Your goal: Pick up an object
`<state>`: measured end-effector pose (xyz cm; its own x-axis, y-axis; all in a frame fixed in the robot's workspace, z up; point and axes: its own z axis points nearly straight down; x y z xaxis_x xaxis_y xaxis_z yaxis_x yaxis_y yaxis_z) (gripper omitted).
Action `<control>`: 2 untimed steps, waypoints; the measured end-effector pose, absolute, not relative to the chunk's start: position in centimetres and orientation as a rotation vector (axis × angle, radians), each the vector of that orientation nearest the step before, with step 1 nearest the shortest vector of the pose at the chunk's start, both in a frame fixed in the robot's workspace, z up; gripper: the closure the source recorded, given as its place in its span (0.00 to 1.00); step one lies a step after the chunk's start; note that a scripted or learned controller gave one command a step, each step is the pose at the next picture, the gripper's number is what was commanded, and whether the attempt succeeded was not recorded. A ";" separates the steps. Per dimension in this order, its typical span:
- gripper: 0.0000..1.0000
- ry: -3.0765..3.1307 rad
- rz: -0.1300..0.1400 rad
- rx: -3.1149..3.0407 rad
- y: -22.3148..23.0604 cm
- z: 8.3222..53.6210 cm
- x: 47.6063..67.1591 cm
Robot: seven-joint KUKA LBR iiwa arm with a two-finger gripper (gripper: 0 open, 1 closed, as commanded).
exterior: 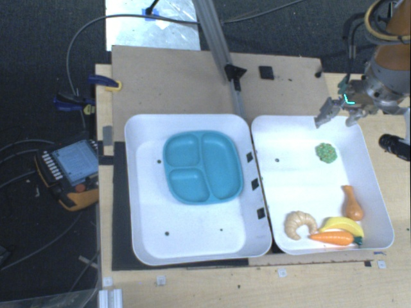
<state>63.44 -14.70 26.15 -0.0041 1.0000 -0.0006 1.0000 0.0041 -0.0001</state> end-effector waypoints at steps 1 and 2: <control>0.00 2.225 0.001 2.215 -14.7 26.3 63.5; 0.00 2.226 -0.003 2.219 -14.4 20.1 63.8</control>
<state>63.79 -14.43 20.05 -0.0032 1.0000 -0.0001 1.0000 0.0032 -0.0023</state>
